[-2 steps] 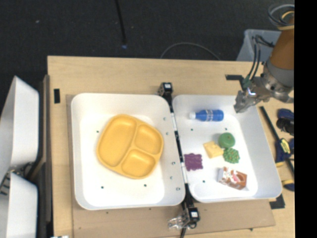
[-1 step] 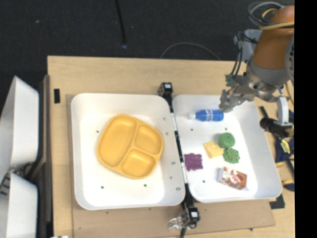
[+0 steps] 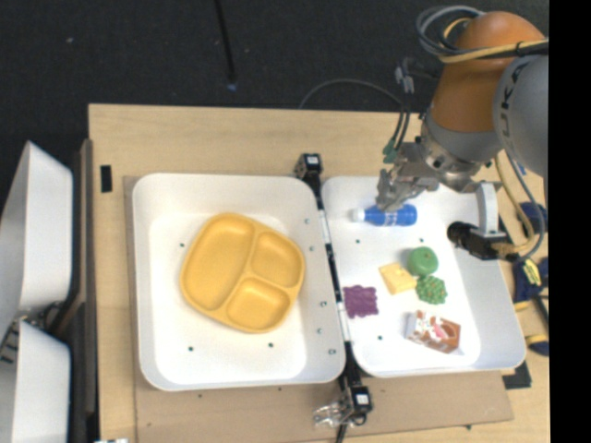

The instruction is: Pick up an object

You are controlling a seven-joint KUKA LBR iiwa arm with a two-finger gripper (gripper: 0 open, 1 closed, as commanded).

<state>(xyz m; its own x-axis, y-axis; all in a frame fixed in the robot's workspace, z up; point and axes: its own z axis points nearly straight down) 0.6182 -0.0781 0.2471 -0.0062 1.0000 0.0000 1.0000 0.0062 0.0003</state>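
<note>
My gripper (image 3: 392,201) hangs over the far part of the right bin (image 3: 480,344), its tips right at a small blue bottle (image 3: 390,216) lying on its side with a white cap pointing left. The bottle sits under and between the tips, resting on the bin floor. Nearer the front lie a yellow block (image 3: 398,278), a round green piece (image 3: 423,260), a knobbly green piece (image 3: 431,290), a purple piece (image 3: 360,301) and a red-and-white packet (image 3: 434,331).
The left bin (image 3: 157,340) holds a yellow sectioned plate (image 3: 242,271). A raised divider (image 3: 328,257) runs between the two bins. White containers (image 3: 37,238) stand off the bench at the far left.
</note>
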